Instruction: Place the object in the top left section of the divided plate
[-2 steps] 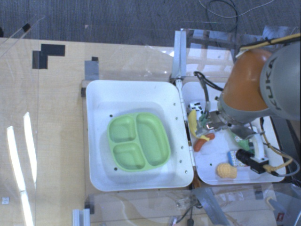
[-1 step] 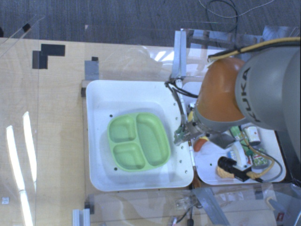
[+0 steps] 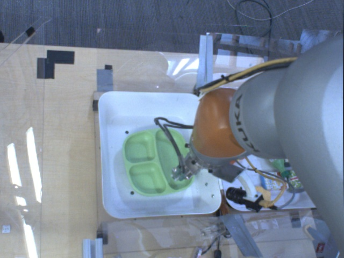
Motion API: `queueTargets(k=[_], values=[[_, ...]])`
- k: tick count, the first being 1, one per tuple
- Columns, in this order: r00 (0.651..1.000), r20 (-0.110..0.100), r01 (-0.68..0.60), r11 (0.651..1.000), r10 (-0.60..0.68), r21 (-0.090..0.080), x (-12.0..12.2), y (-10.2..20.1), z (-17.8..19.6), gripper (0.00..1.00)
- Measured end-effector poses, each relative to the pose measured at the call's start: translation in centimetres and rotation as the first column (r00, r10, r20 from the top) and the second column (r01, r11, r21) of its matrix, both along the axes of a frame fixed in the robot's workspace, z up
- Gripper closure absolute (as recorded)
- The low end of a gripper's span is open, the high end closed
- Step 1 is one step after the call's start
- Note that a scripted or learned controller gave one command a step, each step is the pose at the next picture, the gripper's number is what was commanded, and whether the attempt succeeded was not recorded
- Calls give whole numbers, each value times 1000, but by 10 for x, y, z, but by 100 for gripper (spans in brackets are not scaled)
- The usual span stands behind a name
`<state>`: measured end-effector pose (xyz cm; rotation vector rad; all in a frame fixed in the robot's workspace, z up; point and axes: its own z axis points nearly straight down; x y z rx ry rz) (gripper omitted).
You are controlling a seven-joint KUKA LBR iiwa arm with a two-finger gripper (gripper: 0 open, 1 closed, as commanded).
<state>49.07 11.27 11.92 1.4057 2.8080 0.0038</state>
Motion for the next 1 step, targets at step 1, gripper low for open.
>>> queueTargets(k=[1], values=[[968, 12, -250, 968, 250, 0, 15, 69, 117, 100]])
